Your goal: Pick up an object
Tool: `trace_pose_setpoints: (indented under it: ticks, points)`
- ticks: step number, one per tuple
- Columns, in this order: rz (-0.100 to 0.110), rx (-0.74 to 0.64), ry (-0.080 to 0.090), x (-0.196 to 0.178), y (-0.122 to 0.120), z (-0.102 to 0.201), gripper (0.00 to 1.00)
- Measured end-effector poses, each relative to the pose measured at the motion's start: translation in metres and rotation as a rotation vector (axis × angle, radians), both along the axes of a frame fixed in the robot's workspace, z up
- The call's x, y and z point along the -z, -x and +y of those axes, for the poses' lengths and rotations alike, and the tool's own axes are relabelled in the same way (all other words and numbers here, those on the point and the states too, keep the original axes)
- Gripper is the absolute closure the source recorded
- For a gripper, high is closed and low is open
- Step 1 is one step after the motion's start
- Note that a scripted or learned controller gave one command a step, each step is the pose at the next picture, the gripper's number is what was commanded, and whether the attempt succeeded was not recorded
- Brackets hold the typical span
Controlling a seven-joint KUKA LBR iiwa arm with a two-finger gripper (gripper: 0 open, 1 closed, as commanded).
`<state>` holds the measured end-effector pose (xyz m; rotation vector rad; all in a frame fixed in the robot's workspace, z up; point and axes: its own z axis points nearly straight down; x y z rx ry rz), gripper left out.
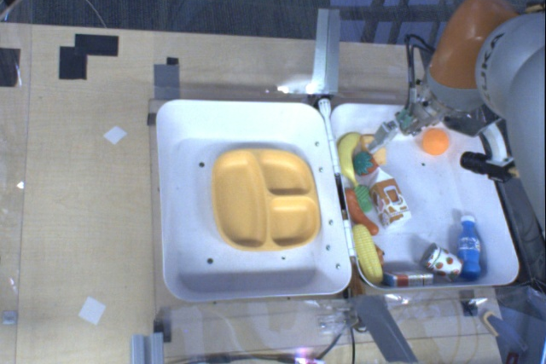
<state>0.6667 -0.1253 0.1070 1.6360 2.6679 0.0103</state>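
Near right bin's (503,209) upper part: orange ball (435,141) lying loose, gripper (388,132) at nine o'clock from it, over banana (346,153) and toy pile. Cannot tell claw apart or together. Risk: grasping crowded toys, slipping off, ball rolling away.
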Motion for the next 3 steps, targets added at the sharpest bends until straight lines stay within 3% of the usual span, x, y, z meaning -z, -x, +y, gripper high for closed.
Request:
trace_pose_setpoints:
  ticks: [1,2,3]
  points:
    - [0.022,-0.285,0.017,0.01,-0.001,-0.003,0.0]
    - [0.002,-0.293,0.014,-0.001,-0.005,0.002,1.0]
    - [0.019,-0.296,0.005,0.002,-0.002,0.006,0.0]
